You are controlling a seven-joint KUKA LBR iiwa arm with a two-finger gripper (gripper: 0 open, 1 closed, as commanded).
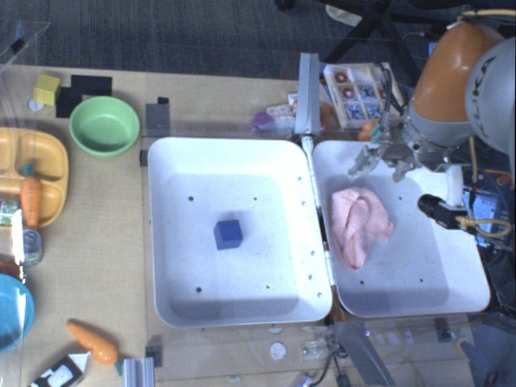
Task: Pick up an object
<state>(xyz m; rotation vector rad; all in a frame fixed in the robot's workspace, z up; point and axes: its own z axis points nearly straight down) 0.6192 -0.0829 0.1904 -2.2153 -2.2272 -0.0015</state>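
Wooden bench (pixel 105 297), two white bins – blue cube (pixel 229 233) left, pink cloth (pixel 359 224) right, gripper (pixel 379 166) above it, fingers spread, holding nothing

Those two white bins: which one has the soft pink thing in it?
The right bin, under the gripper, holds the crumpled pink cloth. The left bin holds a small blue cube instead.

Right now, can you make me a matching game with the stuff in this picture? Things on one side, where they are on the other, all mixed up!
Things:
1. blue cube
2. pink cloth
3. green bowl
4. gripper

Places:
A. on the bench, left of both bins
B. in the left bin
C. above the right bin's far edge
D. in the right bin

Pairs: 1-B, 2-D, 3-A, 4-C
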